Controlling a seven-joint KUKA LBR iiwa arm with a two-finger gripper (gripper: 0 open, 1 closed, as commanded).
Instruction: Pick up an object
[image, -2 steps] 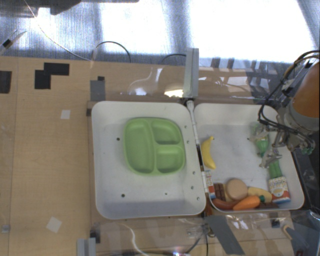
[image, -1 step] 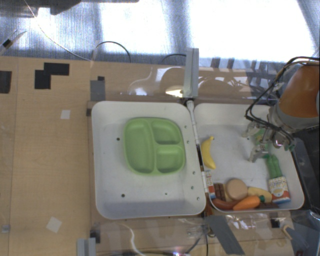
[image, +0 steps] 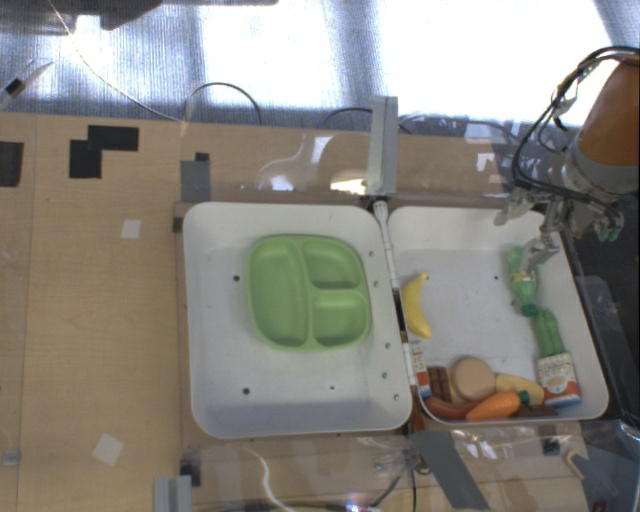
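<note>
gripper (image: 545, 243) at right bin (image: 470, 300) far edge | fingers unclear, apparently above green toy (image: 522, 285) | mid-bin open

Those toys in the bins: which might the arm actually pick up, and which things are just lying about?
For the job: gripper, green toy below it, banana, carrot, green bottle.
Just lying about: green divided plate, cables.

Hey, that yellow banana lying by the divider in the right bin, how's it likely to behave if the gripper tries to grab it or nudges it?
The banana looks like a smooth toy, so it is probably stiff and light, and may slip between narrow fingers. Its curved shape suggests it would pivot or rock if pushed at one end. It lies close against the right bin wall, which could leave little room for the gripper.
</note>
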